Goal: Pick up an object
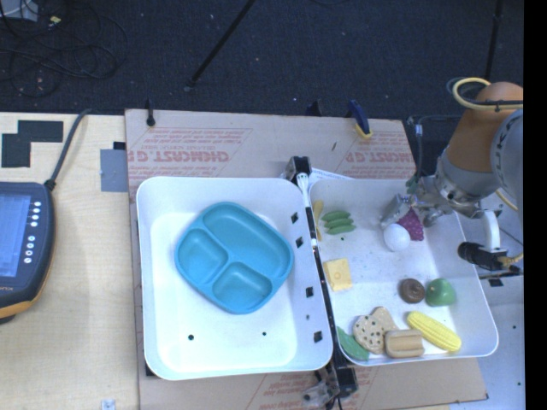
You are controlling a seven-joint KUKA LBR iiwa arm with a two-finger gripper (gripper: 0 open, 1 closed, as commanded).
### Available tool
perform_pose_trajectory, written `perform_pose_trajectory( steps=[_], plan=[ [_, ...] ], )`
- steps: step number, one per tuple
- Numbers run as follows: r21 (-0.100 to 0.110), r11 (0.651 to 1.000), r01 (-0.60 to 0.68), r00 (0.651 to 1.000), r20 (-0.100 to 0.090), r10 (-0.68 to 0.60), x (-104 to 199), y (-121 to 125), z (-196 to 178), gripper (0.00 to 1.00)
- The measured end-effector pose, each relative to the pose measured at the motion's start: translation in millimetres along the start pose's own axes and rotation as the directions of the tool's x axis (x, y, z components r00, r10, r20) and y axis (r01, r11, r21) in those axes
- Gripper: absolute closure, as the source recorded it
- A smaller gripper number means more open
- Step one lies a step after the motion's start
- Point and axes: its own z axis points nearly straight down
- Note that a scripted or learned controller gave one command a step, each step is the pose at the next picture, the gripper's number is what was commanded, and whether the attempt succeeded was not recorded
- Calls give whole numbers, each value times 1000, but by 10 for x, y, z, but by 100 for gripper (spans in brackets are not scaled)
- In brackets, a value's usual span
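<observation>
My gripper (pixel 414 209) hangs over the far part of the right bin (pixel 479 314), with the arm coming in from the right. Right under it lie a small purple object (pixel 414 226) and a white ball (pixel 396 237), which touch each other. The purple object sits at the gripper's tip, and I cannot tell whether it is held. Elsewhere in this bin are a green pea pod (pixel 338 222), a yellow cheese block (pixel 338 274), a brown doughnut (pixel 412 290), a green fruit (pixel 441 292), a yellow corn cob (pixel 433 330), a spotted cookie (pixel 370 331) and a bread roll (pixel 403 343).
The left bin (pixel 162 331) holds a blue divided plate (pixel 233 256). A ridge with black clips (pixel 309 263) separates the two bins. A tablet-like pendant (pixel 21 237) lies on the bench at the far left.
</observation>
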Motion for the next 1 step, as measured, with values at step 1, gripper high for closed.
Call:
perform_pose_trajectory(
  steps=[1],
  plan=[
    [7,1000,0,1000,-6,0,536,-19,-231,100]
  ],
)
